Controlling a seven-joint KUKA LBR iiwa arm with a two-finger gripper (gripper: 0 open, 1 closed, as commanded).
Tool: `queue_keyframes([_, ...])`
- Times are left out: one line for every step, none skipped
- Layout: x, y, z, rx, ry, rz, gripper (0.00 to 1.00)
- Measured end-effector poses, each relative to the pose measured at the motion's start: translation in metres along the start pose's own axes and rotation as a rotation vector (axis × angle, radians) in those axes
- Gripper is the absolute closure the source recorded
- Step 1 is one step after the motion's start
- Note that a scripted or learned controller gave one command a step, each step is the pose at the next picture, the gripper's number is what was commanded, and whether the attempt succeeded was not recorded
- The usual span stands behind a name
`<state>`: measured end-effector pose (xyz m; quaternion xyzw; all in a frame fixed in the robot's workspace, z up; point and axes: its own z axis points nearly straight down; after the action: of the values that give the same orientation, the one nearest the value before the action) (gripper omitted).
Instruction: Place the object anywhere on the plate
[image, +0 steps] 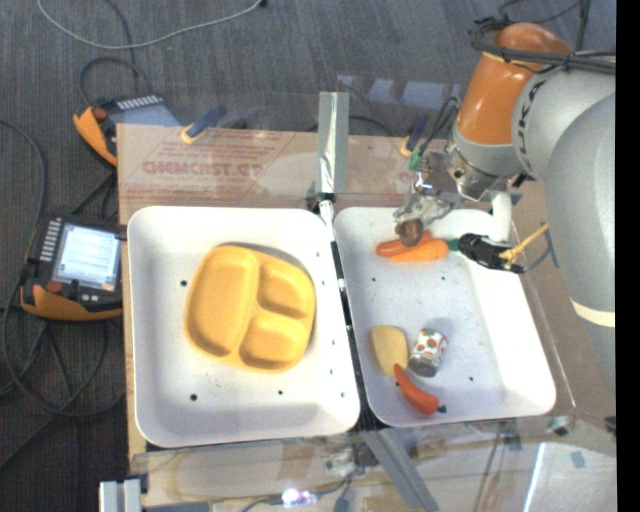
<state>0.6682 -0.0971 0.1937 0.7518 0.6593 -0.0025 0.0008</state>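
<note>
Carrot (415, 250): lies flat in the right bin (500, 345), directly under the claw (412, 222), touching or nearly so; green stem end points away toward the arm.
Claw: low over the carrot's middle; grip state cannot be told, tips blurred together.
Plate (250, 305): yellow, sectioned, in the left bin (160, 330), well apart from the claw.
Other items: pale yellow piece (389, 348), spotted can (428, 352), red pepper (416, 391) grouped in the right bin, nearer the camera than the claw.
Arm (510, 85): partly cut off at the frame edge.
</note>
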Motion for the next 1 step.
queue_keyframes([0.0451,-0.0415,-0.0292,0.000,0.003,-0.203,1.00])
